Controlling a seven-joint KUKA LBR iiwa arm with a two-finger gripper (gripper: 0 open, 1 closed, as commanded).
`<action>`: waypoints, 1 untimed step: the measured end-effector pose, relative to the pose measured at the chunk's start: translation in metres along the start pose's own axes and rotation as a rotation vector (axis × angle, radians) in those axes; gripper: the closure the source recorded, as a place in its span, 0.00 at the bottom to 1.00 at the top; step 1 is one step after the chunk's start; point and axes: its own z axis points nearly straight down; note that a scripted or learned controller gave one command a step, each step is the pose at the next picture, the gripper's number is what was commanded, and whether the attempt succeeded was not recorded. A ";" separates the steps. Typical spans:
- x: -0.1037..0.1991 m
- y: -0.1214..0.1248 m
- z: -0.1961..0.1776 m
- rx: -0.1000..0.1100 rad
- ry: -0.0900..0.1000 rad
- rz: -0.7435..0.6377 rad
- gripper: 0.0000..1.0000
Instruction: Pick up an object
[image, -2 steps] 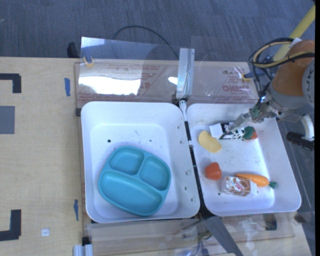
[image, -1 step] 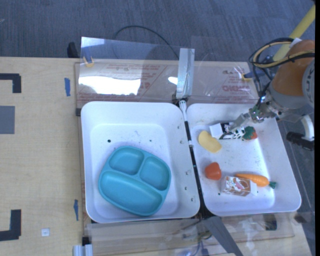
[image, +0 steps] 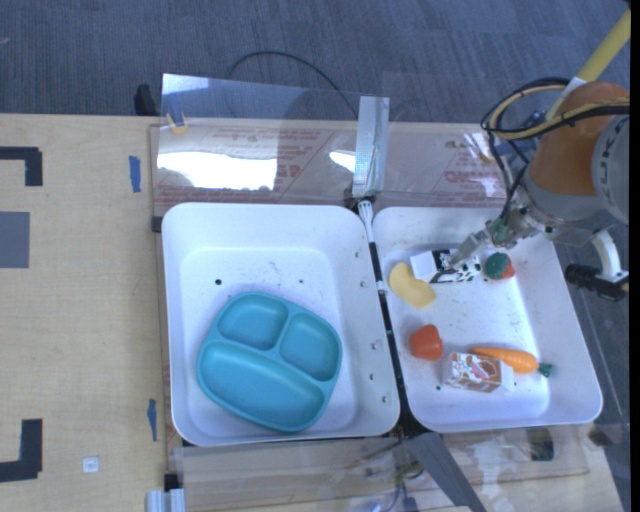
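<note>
The arm (image: 580, 150) reaches in from the right, and its gripper (image: 462, 262) hangs low over the far part of the right bin (image: 570, 400); whether it is open or closed cannot be told. Just right of it lies a small red and green tomato (image: 496, 266). A yellow banana-like piece (image: 410, 285) sits at the bin's left, with a red pepper (image: 426, 342) nearer. A carrot (image: 508, 358) touches a brown snack packet (image: 472, 372) at the near side. The left bin (image: 190, 240) bears a blue divided plate (image: 268, 360).
</note>
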 end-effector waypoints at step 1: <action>-0.032 0.003 0.003 0.011 0.041 0.011 0.00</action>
